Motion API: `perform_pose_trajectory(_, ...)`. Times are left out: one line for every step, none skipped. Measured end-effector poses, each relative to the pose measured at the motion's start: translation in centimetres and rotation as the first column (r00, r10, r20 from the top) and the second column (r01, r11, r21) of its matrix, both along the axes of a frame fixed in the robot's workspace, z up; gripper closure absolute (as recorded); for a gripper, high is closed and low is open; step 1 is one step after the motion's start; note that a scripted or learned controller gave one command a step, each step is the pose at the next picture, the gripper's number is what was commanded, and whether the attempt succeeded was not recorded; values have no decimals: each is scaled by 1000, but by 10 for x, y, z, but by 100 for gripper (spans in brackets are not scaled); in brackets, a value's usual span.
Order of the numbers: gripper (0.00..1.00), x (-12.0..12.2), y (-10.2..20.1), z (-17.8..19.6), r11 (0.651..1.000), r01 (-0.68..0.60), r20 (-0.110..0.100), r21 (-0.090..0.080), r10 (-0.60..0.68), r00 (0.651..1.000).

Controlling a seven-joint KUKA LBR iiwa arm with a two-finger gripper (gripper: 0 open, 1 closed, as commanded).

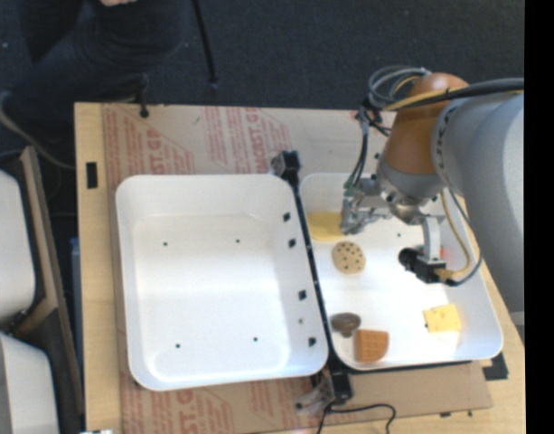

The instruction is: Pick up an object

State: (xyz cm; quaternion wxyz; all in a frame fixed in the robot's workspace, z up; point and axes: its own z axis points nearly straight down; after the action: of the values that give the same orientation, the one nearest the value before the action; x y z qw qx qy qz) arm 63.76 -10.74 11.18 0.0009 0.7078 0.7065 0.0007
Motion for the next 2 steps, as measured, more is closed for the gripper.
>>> perform_pose_trajectory(0, 0, 0, -1, 1000, 0, -1, 0, 0, 1000)
perform_pose_trajectory(100, 0, -1, 10, 1000, 2, 1, 0, -2, 1000)
